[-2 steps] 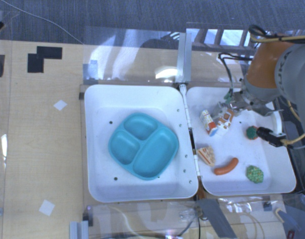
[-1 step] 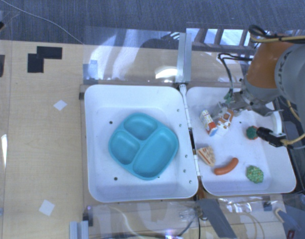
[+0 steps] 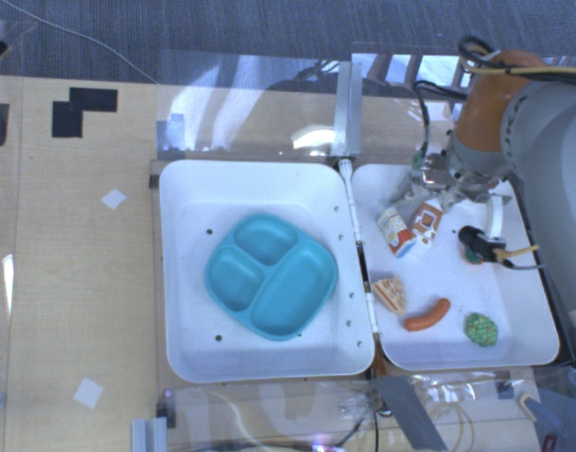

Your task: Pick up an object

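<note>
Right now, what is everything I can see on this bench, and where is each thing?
left bin: one, white, bench's left side
right bin: one, white, beside it
divided plate: one, blue, middle of left bin
small cartons: two, white and orange-red, upper right bin
sandwich wedge: one, tan, right bin, by left wall
sausage: one, orange-red, right bin, lower middle
bumpy ball: one, green, right bin, lower right
arm: one, grey with orange band, from the right
tool: one, grey, over the cartons

Grey jointed arm with orange band [image 3: 490,102]: reaches in from the right, wrist bent downward; hand [image 3: 428,194] low.
</note>
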### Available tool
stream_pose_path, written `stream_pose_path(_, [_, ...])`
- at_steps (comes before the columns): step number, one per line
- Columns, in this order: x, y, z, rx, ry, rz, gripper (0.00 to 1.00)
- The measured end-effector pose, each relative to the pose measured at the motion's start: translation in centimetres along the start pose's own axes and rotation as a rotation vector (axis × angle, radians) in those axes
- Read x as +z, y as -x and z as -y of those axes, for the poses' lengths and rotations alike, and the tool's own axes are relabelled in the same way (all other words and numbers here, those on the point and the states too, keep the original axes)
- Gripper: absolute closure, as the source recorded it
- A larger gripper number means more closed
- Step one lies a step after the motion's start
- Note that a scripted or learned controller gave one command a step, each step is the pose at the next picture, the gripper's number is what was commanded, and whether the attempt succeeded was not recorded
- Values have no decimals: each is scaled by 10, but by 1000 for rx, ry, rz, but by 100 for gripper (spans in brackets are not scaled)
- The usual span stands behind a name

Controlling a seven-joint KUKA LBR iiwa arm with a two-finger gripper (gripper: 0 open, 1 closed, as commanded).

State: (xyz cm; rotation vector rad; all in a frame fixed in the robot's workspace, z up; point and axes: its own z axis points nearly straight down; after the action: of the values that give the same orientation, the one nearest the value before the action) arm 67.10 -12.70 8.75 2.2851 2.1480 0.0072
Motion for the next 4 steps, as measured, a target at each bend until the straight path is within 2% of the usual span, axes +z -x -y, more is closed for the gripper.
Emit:
stream_pose_path(1, [-13,-1,-3,-6,7,1,100])
stream_pose_path(2, [-13,-1,-3,-7,7,1,0])
stream_pose_path(3, [-71,19,4,-135,1,1,0])
stream_pose_path(4, [0,12,32,-311,1,0,0])
